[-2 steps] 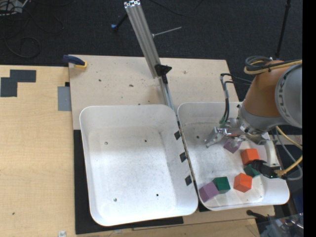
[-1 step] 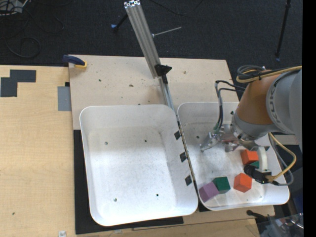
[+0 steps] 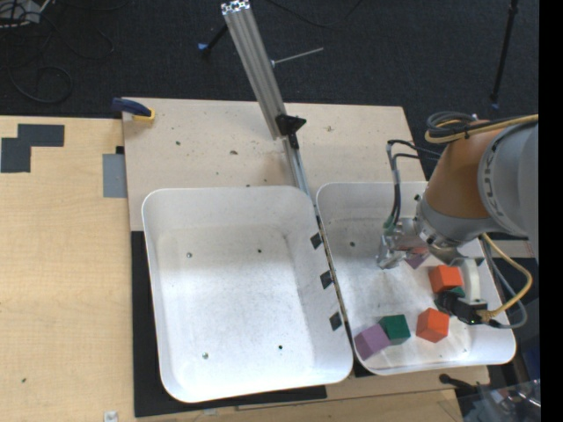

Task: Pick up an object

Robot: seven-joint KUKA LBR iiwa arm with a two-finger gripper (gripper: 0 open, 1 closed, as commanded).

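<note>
The claw (image 3: 393,255) hung low over the right bin (image 3: 361,202), its fingertips near the floor; whether it was open or shut could not be told. Near it lay an orange block (image 3: 445,278), with a second orange block (image 3: 432,324), a green block (image 3: 396,327) and a purple block (image 3: 371,339) (all on that bin's near side).
</note>
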